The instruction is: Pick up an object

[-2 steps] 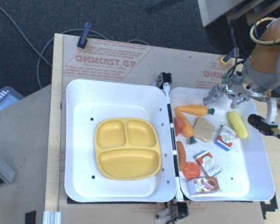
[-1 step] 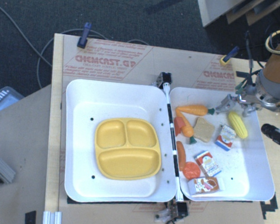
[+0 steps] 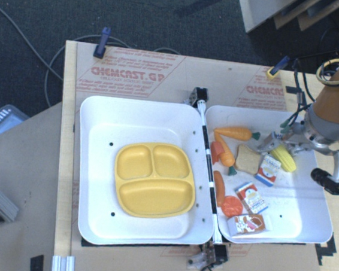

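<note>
The grey KUKA arm [image 3: 333,122] is rounded and smooth-shelled, with a broad orange band [image 3: 337,98] above its wrist. A black cable [image 3: 301,85] trails along its side. Below the wrist sits a metallic silver gripper assembly [image 3: 289,141], with a dark stubby part [image 3: 327,180] jutting nearby

Toy corn cob [image 3: 284,157], yellow, tilted, in the right bin [image 3: 313,228] beside a small carton [image 3: 269,170].

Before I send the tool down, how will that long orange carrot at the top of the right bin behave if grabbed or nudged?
The long orange plastic carrot looks rounded and tapered, so it may roll or pivot when nudged. It seems stiff and probably light, like a toy. Its smooth skin might slip between fingers unless gripped across the thicker middle.
</note>
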`<action>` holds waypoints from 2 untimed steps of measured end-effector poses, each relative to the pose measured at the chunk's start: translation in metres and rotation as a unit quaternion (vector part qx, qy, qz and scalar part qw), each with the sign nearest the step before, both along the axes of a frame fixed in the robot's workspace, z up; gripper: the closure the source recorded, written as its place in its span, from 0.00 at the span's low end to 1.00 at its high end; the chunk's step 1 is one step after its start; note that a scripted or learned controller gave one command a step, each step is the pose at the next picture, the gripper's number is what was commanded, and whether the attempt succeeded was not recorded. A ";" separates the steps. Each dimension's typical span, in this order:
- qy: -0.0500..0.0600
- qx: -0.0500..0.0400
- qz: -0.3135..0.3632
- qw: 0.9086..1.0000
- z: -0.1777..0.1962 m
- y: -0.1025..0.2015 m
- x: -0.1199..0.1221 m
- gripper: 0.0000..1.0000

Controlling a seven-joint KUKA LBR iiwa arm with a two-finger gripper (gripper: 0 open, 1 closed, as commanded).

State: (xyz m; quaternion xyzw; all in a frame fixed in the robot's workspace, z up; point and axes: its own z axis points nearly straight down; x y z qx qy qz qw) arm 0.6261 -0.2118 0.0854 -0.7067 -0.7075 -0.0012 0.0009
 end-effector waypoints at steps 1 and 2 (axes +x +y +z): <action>-0.001 -0.001 0.000 1.000 0.010 -0.001 0.001 1.00; -0.002 -0.001 0.000 1.000 0.103 0.104 0.042 1.00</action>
